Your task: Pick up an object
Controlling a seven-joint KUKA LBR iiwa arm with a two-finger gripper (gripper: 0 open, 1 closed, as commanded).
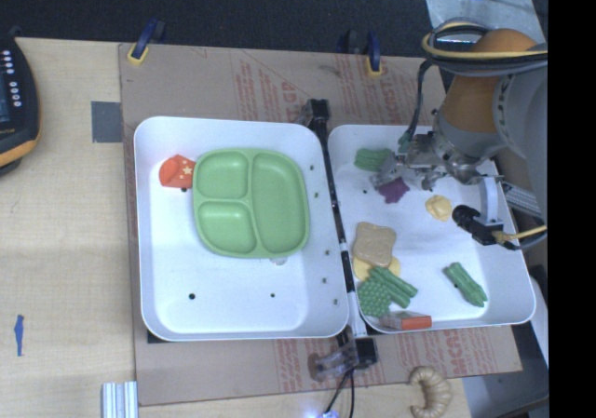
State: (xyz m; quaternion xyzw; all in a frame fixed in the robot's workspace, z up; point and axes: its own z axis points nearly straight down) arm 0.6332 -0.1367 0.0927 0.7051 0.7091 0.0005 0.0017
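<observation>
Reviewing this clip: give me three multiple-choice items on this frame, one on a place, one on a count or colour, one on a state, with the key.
1. Where does the green divided plate lie?
A. left bin
B. right bin
C. on the bench outside the bins

2. How many compartments does that plate have?
A. two
B. three
C. five

3. Where is the gripper?
A. over the plate
B. over the bench in front of the bins
C. at the far part of the right bin, by the purple piece

Key: 1 A, it fills the left bin; 2 B, two small sections and one long; 3 C, the arm's end is there.
</observation>
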